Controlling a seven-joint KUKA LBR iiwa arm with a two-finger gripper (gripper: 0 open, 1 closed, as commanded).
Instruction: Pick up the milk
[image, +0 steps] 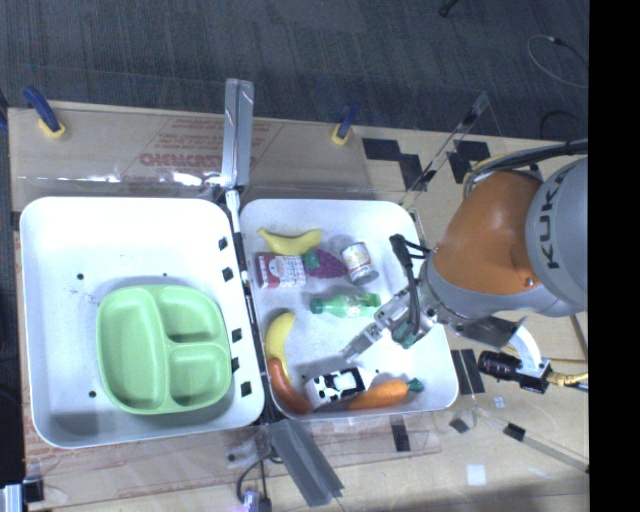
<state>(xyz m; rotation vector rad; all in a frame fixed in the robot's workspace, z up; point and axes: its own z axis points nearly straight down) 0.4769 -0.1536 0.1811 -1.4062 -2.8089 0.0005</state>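
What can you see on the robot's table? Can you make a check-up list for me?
Surface: two white bins; the left bin bears a green tray.
Job's things: milk carton, cow-patterned, lying at the right bin's front.
Clutter: two bananas, red carton, purple item, can, green bottle, carrot, sausage.
Grippers: gripper above the right bin, holding nothing.
Cables: cable on the floor.
Surroundings: dark carpet, blue clamps.

arm (520, 250) cut off at right edge, tool (385, 335) fingers indistinct
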